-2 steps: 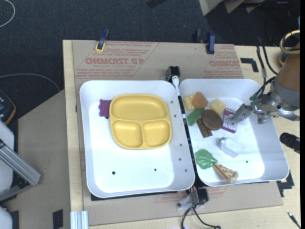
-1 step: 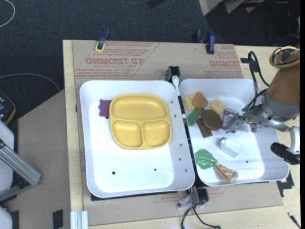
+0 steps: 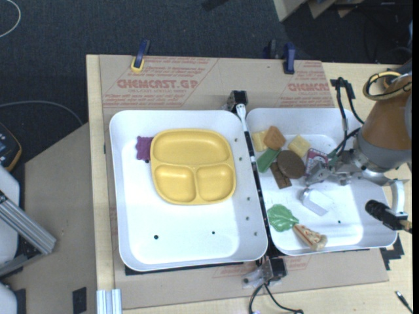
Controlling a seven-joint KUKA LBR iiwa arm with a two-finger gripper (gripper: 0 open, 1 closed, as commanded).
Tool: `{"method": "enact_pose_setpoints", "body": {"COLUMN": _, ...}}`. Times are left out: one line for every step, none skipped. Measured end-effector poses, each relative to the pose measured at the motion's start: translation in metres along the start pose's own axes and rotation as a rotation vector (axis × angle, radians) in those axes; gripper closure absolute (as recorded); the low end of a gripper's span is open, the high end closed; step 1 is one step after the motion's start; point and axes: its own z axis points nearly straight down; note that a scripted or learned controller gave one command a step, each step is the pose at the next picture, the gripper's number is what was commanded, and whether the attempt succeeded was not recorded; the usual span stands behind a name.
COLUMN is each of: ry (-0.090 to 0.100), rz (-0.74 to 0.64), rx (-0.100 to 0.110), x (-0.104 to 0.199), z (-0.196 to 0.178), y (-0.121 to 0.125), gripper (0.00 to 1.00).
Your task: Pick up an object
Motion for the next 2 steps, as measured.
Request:
{"method": "enact_pose_setpoints", "body": {"ry": -0.002, "rz": 0.001, "rx": -0.005, "x": -0.001, "z": -0.012, "y": 0.001, "gripper": 1.0}}
{"method": "enact_pose_setpoints", "body": {"ry": -0.005, "rz": -0.001, "rx": -0.013, "x": 0.007, "z": -0.068, "y": 0.01, "gripper": 1.0}}
